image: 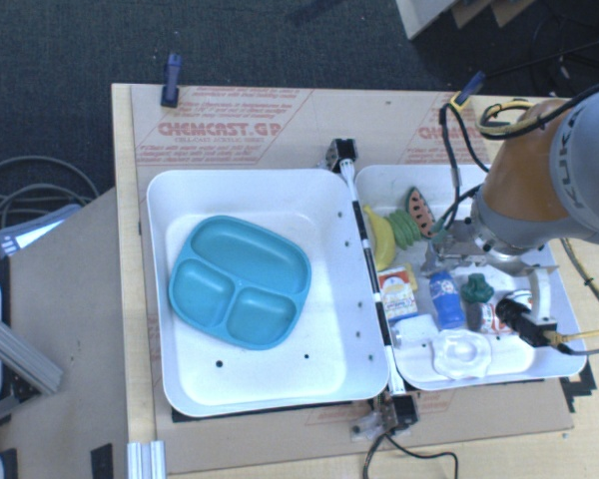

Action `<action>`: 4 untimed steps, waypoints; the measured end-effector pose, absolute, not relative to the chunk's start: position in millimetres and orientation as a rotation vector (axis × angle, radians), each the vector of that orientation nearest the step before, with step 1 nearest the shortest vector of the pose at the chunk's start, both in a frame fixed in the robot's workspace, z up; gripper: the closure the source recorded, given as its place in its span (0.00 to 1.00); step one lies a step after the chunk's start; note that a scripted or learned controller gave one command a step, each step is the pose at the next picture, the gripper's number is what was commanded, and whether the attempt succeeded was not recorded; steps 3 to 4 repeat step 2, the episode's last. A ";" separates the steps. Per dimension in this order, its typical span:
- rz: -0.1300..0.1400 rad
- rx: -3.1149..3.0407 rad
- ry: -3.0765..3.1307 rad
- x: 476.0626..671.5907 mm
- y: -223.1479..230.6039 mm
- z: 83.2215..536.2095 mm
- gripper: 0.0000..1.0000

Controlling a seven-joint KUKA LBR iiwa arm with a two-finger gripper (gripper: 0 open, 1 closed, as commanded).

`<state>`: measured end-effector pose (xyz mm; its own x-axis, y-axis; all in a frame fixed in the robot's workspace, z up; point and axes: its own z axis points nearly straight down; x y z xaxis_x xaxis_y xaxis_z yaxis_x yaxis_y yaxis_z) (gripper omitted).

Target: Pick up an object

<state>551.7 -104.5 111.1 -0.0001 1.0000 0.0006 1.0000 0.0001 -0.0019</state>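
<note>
A wooden bench (pixel 130 267) is bearing two shallow white bins side by side, and red print on the board at the far edge is reading "CHEMCAST GP" (pixel 220 130), with the same lettering partly showing again further right. The left bin (pixel 180 367) is holding one thing: a teal divided plate (pixel 240 281) with three compartments, lying flat with its long axis running from far left to near right. The right bin (pixel 479 367) is holding a jumble of small items. Counted, there are one yellow banana (pixel 380 239) lying along the bin's left wall with its long axis running far to near, one watermelon slice toy (pixel 418 211) at the far end, one green ridged piece (pixel 404 229) between them, one small carton with red and orange print (pixel 396 292) too small to read, one blue bottle (pixel 445 301) lying with its long axis running far to near, one dark green lump (pixel 476 289) just right of the bottle, and one clear plastic cup (pixel 460 352) at the near edge. The grey arm with its orange band (pixel 524 173) is reaching in from the right and hanging over the right bin's middle. The gripper (pixel 459 262) is sitting just above the blue bottle, but whether it is open, closed or gripping anything cannot be told from this angle.
</note>
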 end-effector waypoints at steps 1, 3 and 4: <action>0.000 -2.222 -2.221 552.2 -104.7 121.2 1.00; -0.002 -2.220 -2.223 556.3 -61.7 185.0 1.00; -0.002 -2.220 -2.223 556.3 -61.7 185.0 1.00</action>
